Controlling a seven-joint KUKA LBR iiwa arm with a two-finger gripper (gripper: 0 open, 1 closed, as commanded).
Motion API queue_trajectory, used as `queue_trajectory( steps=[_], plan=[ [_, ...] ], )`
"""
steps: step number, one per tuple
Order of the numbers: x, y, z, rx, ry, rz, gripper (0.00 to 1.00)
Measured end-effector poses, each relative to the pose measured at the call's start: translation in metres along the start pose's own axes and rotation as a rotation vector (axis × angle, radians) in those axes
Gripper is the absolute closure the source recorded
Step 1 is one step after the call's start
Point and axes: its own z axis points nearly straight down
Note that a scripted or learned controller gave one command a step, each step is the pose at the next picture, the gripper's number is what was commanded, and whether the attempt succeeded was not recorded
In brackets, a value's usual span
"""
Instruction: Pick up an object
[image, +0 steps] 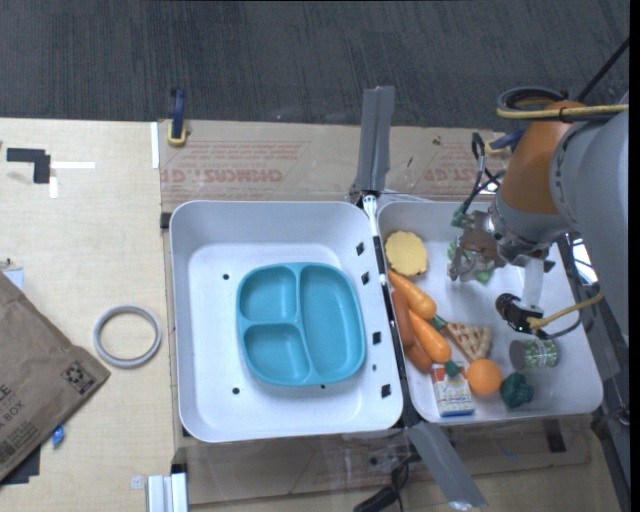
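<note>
Carrots lay along the right bin's left wall, w/ a yellow disc above, pizza slice, orange, carton & broccoli nearby. Gripper hung over bare bin floor at upper centre, apart from all items; couldn't tell its state. Risk, imo: descending there it'd close on nothing. Clutter's tight too, so a grab could snag two pieces. Left bin held a blue tray.
</note>
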Motion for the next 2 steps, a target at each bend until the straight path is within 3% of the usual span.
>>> queue_trajectory(
  steps=[1,2],
  plan=[
    [-0.0630,0.0100,0.0089,-0.002,0.002,-0.040,1.00],
    [-0.0626,0.0100,0.0089,-0.002,0.002,-0.040,0.00]
  ],
)
